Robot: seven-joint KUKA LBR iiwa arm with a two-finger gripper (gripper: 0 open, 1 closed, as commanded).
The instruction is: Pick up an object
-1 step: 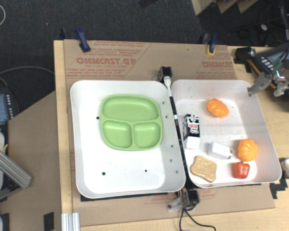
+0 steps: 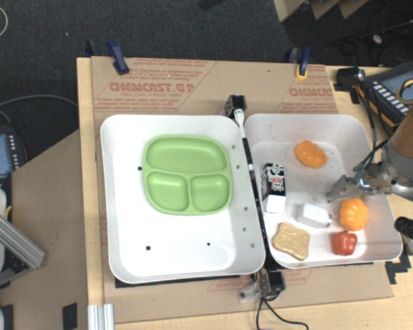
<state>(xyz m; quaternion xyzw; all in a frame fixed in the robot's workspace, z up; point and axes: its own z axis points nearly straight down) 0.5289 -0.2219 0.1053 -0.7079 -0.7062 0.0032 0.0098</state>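
Jaws too blurred to judge, the gripper (image 2: 339,188) hangs just beside the orange fruit (image 2: 354,214), probably lining up a grasp.

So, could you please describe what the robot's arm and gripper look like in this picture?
The arm enters from the right as a rounded grey body. Black cables run beside it. The gripper is a small grey metal piece with slim fingers, blurred at this size.

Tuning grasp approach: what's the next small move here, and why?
Probably shift slightly down-frame toward the orange ball. The gripper hangs in the right bin just above-left of it, with nothing visibly held; the white block sits close by.
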